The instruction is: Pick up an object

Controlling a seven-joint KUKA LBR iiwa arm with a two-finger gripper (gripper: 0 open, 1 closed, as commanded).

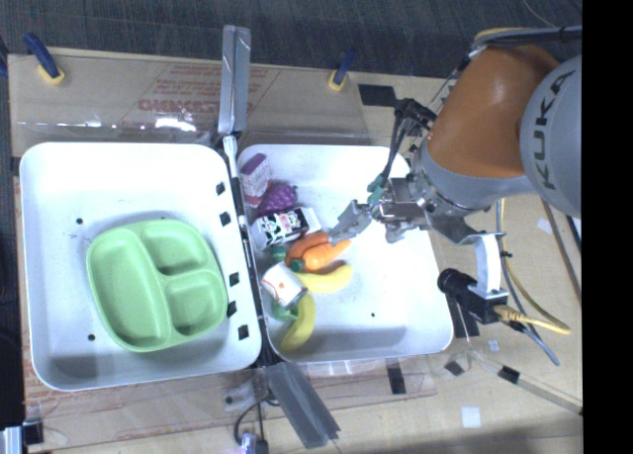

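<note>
In the right bin point(396, 323) several small things lie piled along the left wall. An orange carrot point(316, 250) rests on a yellow banana point(332, 278). Beside them are a black-and-white carton point(281, 227), purple grapes point(277, 195), a pale purple cup point(255, 171), a white and red piece point(283, 288) and a second banana point(301, 325). My gripper point(368, 223) hangs over the middle of this bin, just right of and above the carrot. Nothing shows held in it.
The left bin point(49, 195) holds a green divided plate point(158, 284). A metal divider strip point(233, 76) runs between the two bins. The right half of the right bin's floor is bare white. The arm's orange and grey body point(495, 126) looms over that bin's right rim.
</note>
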